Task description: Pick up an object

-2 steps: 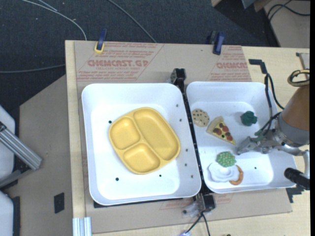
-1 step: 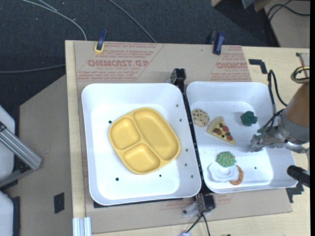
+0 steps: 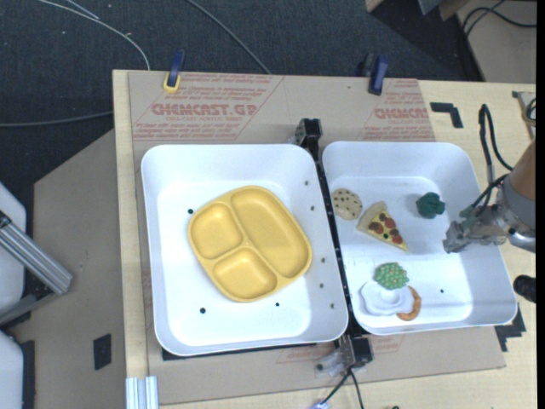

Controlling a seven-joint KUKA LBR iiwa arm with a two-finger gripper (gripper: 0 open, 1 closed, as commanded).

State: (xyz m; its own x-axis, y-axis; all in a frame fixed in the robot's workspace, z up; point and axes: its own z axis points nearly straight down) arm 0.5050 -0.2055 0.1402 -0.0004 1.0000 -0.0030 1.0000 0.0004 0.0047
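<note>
The right bin (image 3: 451,164) holds a round cookie (image 3: 346,203), a pizza slice (image 3: 383,226), a dark green broccoli piece (image 3: 429,204) and, near its front, a green-topped white piece with an orange curl (image 3: 391,290). My gripper (image 3: 464,233) hangs over the right side of this bin, just right of the pizza slice and below the broccoli. Nothing shows between its fingers. A yellow three-compartment plate (image 3: 248,242) lies in the left bin (image 3: 170,254).
Both bins rest on a cardboard-covered bench (image 3: 255,100) held by blue clamps (image 3: 174,69) at the back. A black clip (image 3: 308,131) joins the bins at the far end. Cables (image 3: 487,135) run along the right side by the arm.
</note>
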